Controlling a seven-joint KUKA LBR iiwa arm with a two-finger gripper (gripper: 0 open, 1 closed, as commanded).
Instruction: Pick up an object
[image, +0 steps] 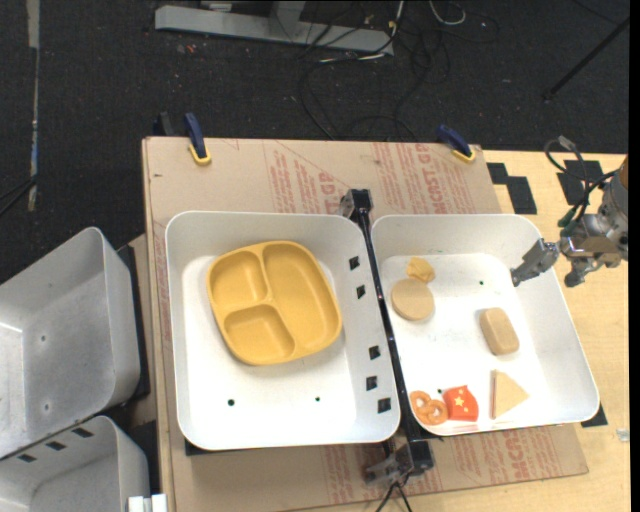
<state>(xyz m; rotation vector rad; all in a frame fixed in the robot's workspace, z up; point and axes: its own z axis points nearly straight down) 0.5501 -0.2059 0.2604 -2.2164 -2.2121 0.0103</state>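
The right bin (560, 330) holds several small toy foods: a round tan cookie (411, 300), a small yellow piece (421, 269) just behind it, a tan bread roll (499, 331), a pale cheese wedge (506, 393), a red block (460, 402) and an orange pretzel (429, 406). My gripper (552, 270) hangs over the bin's far right corner, up and to the right of the bread roll. Its two dark fingers stand apart and open, with nothing between them.
In the left bin (190, 330) lies a yellow divided plate (272, 302). A black divider strip (378, 320) runs between the bins. White containers (55, 330) stand off the bench to the left. Cables lie on the dark floor behind.
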